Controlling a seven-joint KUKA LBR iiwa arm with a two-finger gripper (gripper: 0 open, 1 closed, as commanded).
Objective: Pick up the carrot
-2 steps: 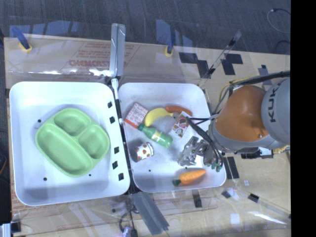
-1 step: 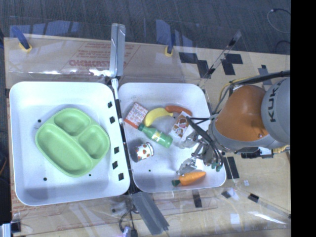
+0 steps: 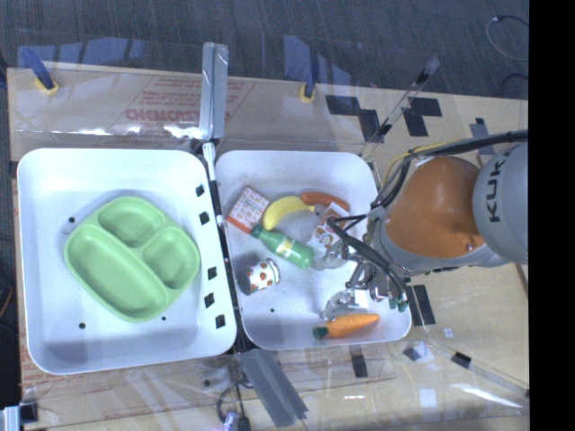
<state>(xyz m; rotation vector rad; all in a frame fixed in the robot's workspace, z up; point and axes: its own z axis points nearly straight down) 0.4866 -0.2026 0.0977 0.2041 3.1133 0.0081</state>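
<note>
The carrot (image 3: pixel 352 325) lies on its side on the floor of the right bin (image 3: pixel 296 330), close against the bin's near wall and toward its near right corner. Its orange body points toward the arm's side and its green stub end points toward the left bin (image 3: pixel 45 268).

The claw (image 3: pixel 343 305) hangs just above the carrot, at the carrot's far side, with its metal tip seeming to touch or almost touch the top of the orange body. Whether the claw is released or clenched cannot be told, since the tip is small and tangled with dark cables. Nothing shows the carrot caught in it; the carrot looks to be resting flat on the bin floor. The arm (image 3: pixel 431 209) reaches in over the right rim of the right bin, its orange band sitting up and to the right of the carrot.

Farther from the carrot, toward the middle of the same bin, lies a green bottle (image 3: pixel 284 247) on a slant. Beyond the bottle, toward the far wall, sit a yellow banana (image 3: pixel 286 210), an orange-and-white packet (image 3: pixel 246 210) and a reddish sausage-like piece (image 3: pixel 323 199). A small white cup with red spots (image 3: pixel 260 277) stands well apart from the carrot, toward the divider between the bins.

Across that divider from the carrot, the left bin holds a green divided plate (image 3: pixel 131 257) with three compartments. Both bins rest on the table (image 3: pixel 467 330).
</note>
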